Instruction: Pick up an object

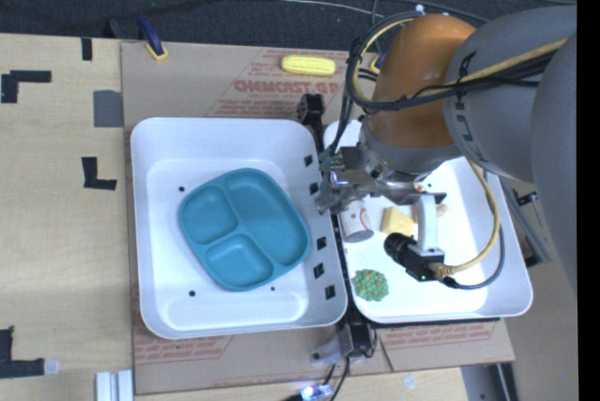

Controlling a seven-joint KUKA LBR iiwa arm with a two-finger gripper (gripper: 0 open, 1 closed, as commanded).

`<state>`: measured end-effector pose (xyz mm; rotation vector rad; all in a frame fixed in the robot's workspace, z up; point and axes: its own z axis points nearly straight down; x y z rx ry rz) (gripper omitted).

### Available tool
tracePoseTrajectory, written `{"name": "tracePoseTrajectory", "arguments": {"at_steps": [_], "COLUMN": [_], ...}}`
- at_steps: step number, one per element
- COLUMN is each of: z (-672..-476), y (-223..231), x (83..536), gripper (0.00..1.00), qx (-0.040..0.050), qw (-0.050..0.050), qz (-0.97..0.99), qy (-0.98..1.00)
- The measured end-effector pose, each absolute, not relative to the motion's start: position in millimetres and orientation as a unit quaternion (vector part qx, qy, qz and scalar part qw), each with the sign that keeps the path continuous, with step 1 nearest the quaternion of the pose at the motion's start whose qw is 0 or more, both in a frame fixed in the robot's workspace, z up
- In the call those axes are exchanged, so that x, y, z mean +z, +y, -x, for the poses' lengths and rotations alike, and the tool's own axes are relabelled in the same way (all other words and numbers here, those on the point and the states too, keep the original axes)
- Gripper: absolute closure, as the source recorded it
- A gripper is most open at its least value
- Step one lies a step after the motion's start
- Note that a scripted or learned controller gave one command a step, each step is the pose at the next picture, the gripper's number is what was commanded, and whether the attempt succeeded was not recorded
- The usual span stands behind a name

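Observation:
My gripper [361,202] hangs over the left part of the right bin [506,296], below the orange band of the arm. Just under it lies a small white cylinder with a red mark [356,223]. A yellow wedge-shaped piece [397,221] sits to the right of the cylinder. A green knobbly ball [371,284] rests nearer the bin's front. The arm's body hides much of the gripper, and no object can be seen between its fingers.
The left bin [159,146] holds a blue three-compartment plate [244,228]. A yellow corn-like piece [307,66] lies on the cardboard behind the bins. A black cable connector [412,259] hangs beside the gripper over the right bin.

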<state>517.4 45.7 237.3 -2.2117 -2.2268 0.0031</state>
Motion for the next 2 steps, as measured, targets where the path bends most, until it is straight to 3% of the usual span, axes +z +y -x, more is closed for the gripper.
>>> {"name": "tracePoseTrajectory", "arguments": {"at_steps": [1, 2], "z": [-506.9, -507.3], "y": [97.7, 95.2], "x": [241.4, 241.3], "gripper": [1.0, 0.0], "qx": [0.0005, 0.0008], "qw": [0.001, 0.001], "qz": [0.705, 0.706], "qy": [-0.709, -0.708]}}
